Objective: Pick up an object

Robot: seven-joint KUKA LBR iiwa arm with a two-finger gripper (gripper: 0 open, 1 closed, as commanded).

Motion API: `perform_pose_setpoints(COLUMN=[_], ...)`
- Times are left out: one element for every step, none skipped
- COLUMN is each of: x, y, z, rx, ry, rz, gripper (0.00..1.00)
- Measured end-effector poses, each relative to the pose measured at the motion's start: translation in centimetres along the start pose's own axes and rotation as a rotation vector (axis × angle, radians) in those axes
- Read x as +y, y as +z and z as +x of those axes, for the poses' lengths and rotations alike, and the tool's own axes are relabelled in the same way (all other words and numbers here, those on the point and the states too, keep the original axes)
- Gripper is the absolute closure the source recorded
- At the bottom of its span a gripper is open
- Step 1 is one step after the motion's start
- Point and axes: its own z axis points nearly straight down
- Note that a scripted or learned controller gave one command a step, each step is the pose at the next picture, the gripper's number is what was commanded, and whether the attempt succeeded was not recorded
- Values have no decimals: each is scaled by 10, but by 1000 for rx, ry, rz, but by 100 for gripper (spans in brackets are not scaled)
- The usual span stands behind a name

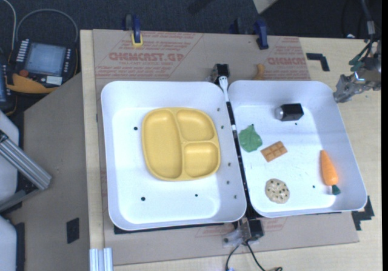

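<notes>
Objects for picking lie in the right bin (345, 142): a small black block (290, 111) near its far edge, a green leaf-shaped piece (250, 138) close to the bin's left wall, a small brown waffle-like square (273, 151) just beside the leaf, a round speckled cookie (277, 191) toward the near edge, and an orange carrot (328, 170) with a green tip lying along the right wall. All five rest apart from one another on the white floor of the bin.

In the left bin (121, 160) sits a yellow plate (180, 142) divided into three compartments, roughly in the middle.

Both bins stand side by side on a brown board (182, 51) with red lettering, which covers the bench (54, 142).

At the right edge of the view, the pincer (350, 83) hangs beyond the far right corner of the right bin, well apart from every object. It holds nothing; how far it is opened I cannot tell, as it is small and blurred.
</notes>
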Motion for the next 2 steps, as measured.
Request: perform_pose_setpoints(x=[1,-10], y=[-29,-31], z=[-1,51], rx=[1,6], ry=[-1,-6], rz=[2,9], gripper=[100,100])
